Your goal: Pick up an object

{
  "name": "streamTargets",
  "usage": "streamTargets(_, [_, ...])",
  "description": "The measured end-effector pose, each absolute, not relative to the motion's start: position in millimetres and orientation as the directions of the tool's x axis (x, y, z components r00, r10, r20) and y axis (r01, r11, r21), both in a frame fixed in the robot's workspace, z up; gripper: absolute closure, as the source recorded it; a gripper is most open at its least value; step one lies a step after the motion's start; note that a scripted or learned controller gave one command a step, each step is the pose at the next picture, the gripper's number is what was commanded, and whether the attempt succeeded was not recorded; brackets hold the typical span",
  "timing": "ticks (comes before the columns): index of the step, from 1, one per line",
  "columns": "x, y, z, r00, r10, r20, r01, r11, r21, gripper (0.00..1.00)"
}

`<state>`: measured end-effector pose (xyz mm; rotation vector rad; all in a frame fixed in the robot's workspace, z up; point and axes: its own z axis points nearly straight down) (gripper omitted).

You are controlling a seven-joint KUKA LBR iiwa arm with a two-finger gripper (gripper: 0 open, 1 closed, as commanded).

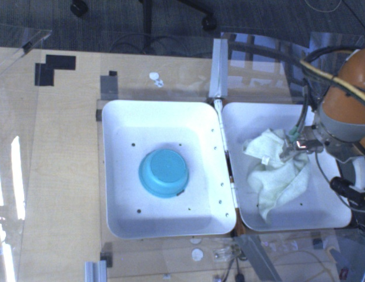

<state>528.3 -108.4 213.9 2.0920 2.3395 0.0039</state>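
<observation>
In the camera view two white bins sit side by side: the left bin (120,216) holds one upturned blue bowl (164,173) at its centre, with bare floor all round to the walls. The right bin (329,216) holds one crumpled white cloth (276,178) mid-floor, its lower right corner bare. The gripper (294,145) presses into the cloth's upper right edge; whether it is spread or closed I cannot tell

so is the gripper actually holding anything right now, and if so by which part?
Cannot be told. The gripper is down on the white cloth in the right bin, at the cloth's upper right edge, but a grip isn't visible. The blue bowl sits untouched in the left bin.
</observation>
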Motion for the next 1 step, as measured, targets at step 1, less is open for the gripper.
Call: streamTargets(1, [569.2, -66.1, 231.4, -0.22, 0.976, -0.001, 0.976, 0.22, 0.004, 1.0])
